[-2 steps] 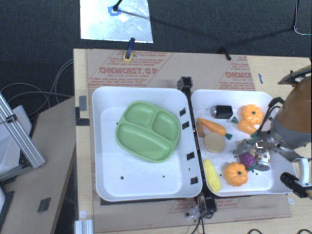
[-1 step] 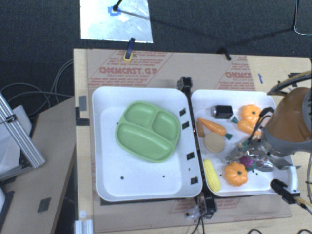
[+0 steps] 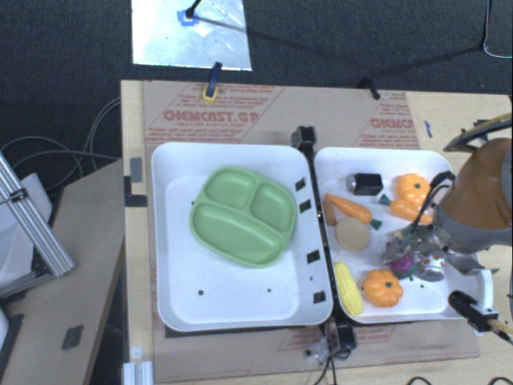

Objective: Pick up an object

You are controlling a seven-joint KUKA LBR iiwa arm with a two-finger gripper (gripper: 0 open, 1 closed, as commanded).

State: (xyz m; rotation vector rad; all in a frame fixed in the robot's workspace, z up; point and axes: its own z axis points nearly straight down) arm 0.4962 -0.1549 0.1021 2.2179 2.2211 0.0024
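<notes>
Purple and small, an object (image 3: 403, 263) lies low in the right bin (image 3: 437, 307), and we see the gripper (image 3: 410, 255) sitting right over it, its metal parts tangled with the object in our view. We cannot tell whether the fingers are apart or together there, since the wrist and shadow blur them, and the purple thing may be touching them. Just left of it rests a tan round disc (image 3: 352, 234), and above that a carrot (image 3: 346, 208) lies slantwise. Below the gripper sits a small orange pumpkin (image 3: 381, 287), with a yellow corn cob (image 3: 347, 286) beside it near the bin's left wall. A second orange pumpkin (image 3: 412, 189) stands toward the far side, close to a black block (image 3: 367, 184). The arm (image 3: 479, 207), orange-brown at the band, reaches in from the right. In the left bin (image 3: 180, 295) we find a green divided plate (image 3: 243, 215), well apart from the rest. Both bins rest on a brown cardboard sheet (image 3: 264, 111).
</notes>
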